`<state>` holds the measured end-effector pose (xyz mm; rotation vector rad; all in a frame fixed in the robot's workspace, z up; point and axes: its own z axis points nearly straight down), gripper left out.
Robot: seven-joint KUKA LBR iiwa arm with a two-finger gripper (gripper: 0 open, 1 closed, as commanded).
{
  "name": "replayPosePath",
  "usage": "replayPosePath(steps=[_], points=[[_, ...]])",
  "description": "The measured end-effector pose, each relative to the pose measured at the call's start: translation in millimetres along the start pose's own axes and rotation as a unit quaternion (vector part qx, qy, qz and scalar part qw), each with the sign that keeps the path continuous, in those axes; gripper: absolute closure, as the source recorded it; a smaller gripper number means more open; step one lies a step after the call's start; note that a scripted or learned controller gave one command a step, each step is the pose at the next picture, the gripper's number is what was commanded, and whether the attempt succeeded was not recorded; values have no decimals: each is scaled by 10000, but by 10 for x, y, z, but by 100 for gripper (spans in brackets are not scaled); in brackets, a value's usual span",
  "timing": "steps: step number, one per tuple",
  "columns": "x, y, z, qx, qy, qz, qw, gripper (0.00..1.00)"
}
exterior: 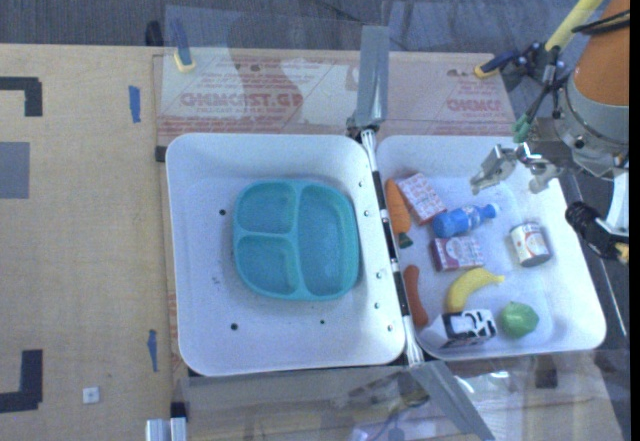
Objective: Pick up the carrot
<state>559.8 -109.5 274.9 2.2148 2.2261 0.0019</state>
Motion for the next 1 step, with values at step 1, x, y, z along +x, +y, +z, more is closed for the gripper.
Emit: replayPosePath(steps=[1], points=[[130, -144, 1722, -86, -3, 6, 10000, 0]])
